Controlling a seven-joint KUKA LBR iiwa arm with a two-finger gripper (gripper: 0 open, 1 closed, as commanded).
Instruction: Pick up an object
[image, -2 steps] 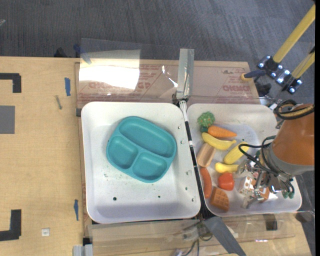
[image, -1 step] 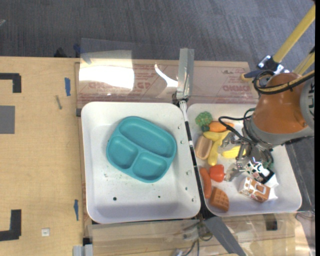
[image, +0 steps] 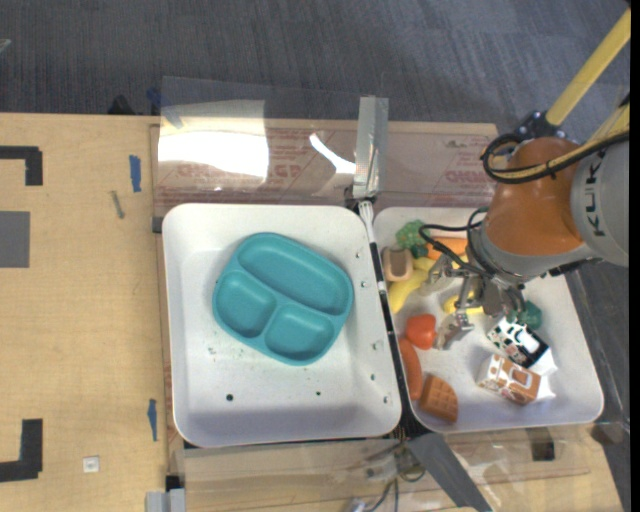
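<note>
Two white bins; one teal divided plate; several toy foods, exact count unclear.

Bright, even overhead light, glare on the clear sheet (top left), slightly soft focus throughout.

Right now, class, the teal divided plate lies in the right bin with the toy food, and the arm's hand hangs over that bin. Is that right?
Not quite. The camera view shows the teal divided plate in the left bin, apart from the toy food. The hand does hang over the right bin.
</note>
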